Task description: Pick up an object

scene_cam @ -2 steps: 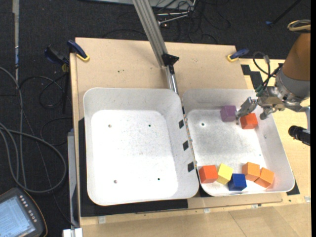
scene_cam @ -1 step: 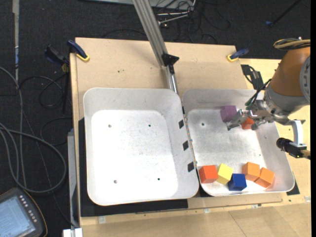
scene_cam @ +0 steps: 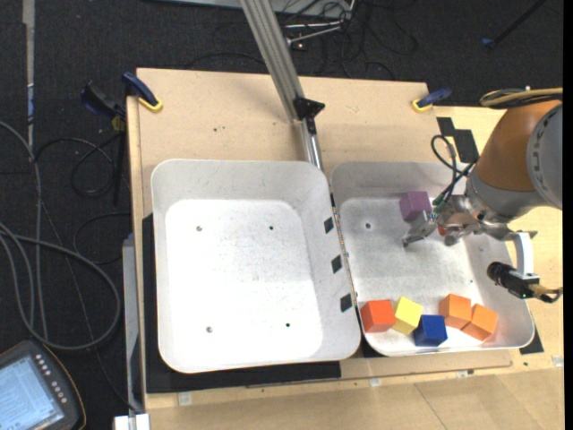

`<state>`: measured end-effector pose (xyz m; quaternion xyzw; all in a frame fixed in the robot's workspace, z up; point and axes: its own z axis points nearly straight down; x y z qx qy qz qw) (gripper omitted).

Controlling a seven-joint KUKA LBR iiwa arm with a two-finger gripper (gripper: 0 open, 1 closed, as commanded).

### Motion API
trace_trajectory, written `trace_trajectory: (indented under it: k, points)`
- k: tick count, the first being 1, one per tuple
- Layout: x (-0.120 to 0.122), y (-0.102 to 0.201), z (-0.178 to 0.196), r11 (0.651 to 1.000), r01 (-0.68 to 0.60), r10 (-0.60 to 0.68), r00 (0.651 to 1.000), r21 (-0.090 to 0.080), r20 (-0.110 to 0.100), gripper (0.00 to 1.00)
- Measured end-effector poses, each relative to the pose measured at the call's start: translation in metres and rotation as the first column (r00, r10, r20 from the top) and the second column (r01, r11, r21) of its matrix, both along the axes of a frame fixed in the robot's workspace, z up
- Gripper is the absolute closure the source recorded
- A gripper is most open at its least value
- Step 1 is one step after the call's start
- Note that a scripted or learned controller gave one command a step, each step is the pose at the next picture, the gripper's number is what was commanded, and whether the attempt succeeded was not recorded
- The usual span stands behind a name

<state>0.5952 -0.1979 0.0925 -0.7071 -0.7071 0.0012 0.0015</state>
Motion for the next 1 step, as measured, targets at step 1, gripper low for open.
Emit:
trace_trajectory:
  k: [1]
  points:
    - [0.0017, -0.0006, 0.0134, 1.0, 0.0, 0.0, 1.0, -0.002, 0.007, 1.0]
